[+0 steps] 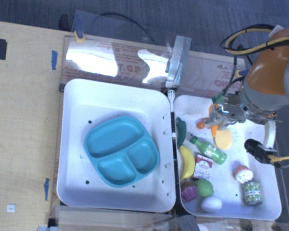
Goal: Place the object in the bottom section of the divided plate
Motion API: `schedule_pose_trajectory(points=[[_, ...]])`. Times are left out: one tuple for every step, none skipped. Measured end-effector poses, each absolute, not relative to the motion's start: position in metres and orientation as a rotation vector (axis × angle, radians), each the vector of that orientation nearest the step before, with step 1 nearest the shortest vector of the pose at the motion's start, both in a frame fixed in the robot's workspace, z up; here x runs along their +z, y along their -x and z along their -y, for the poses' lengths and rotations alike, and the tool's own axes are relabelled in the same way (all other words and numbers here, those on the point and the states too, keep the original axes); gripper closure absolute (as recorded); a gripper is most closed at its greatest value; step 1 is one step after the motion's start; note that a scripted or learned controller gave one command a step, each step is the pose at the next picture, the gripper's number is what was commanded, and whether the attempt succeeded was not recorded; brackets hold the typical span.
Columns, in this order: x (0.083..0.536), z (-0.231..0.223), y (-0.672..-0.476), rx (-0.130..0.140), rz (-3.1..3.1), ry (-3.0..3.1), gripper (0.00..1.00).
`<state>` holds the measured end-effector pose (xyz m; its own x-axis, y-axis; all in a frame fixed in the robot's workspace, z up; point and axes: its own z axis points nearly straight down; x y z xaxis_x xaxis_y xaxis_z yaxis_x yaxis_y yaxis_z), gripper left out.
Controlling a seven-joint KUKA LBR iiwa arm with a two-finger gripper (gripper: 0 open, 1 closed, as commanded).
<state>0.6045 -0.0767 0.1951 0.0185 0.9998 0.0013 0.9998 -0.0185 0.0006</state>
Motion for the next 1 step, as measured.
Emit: schedule_pose_trajectory(points=[[0.2078, 0.0069, -0.4805, 0.0, 2.148, 2.288, 1.0]])
